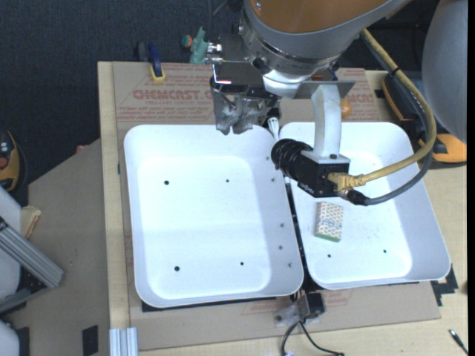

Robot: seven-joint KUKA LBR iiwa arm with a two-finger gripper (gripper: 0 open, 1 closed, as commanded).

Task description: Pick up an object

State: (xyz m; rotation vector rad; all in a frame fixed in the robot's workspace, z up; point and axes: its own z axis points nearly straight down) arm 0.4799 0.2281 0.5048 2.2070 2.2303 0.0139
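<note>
A small pale rectangular packet with a dotted face lies flat in the right bin, near its middle. My gripper hangs over the far rim of the left bin, well up and to the left of the packet. Nothing shows in its grasp. The arm's broad orange wrist band looms above it at the top of the view.
A black cylindrical unit with a yellow cable juts from the arm over the ridge between the bins. A white bracket rises behind it. Clamps sit on the board's far edge.
</note>
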